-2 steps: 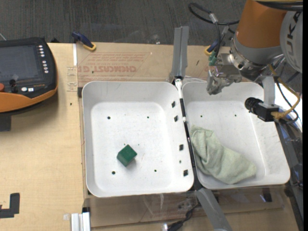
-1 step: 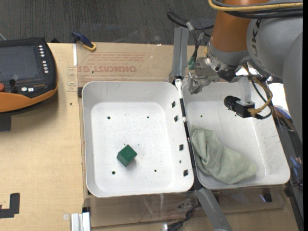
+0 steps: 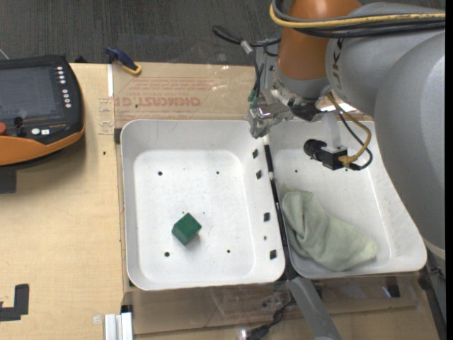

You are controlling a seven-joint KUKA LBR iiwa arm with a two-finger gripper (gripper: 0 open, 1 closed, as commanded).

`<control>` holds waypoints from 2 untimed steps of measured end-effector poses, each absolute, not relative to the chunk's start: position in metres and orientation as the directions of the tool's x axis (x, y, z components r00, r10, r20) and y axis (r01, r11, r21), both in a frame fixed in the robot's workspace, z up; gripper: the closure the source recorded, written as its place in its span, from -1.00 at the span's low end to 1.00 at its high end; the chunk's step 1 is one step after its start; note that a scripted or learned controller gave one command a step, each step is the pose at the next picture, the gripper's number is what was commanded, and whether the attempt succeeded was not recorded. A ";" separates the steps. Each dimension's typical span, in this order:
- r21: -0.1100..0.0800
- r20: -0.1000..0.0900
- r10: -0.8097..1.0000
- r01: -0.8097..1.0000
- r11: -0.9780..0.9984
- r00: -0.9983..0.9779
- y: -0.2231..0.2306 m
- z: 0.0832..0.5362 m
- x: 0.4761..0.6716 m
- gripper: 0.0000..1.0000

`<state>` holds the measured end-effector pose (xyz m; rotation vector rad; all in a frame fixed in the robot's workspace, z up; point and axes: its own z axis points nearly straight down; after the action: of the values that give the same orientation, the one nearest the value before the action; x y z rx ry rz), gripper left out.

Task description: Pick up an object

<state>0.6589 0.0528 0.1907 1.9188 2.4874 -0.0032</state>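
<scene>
Here the claw (image 3: 259, 122) hangs over the far end of the rims where the left bin (image 3: 141, 211) and the right bin (image 3: 396, 211) meet, under the orange band (image 3: 311, 20) of the arm. I cannot tell whether it is spread or pressed together; nothing shows between its tips. A green block (image 3: 187, 229) lies on the left bin's floor, well apart from the claw, nearer the camera and to its left. A pale green cloth (image 3: 325, 236) lies crumpled in the right bin, nearer the camera than the claw and somewhat to its right. A teach pendant (image 3: 35, 108) rests on the bench (image 3: 56, 261), far left of the claw.

wooden bench (image 3: 56, 246), two white bins (image 3: 134, 211), pendant (image 3: 35, 108)
</scene>
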 end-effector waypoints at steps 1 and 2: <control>-0.003 -0.001 0.955 0.955 0.297 -0.297 0.098 0.142 0.658 1.00; 0.000 -0.002 0.999 0.999 -0.044 0.044 0.045 0.191 0.659 1.00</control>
<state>0.6591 0.0451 0.1914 2.2685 2.1708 -0.0020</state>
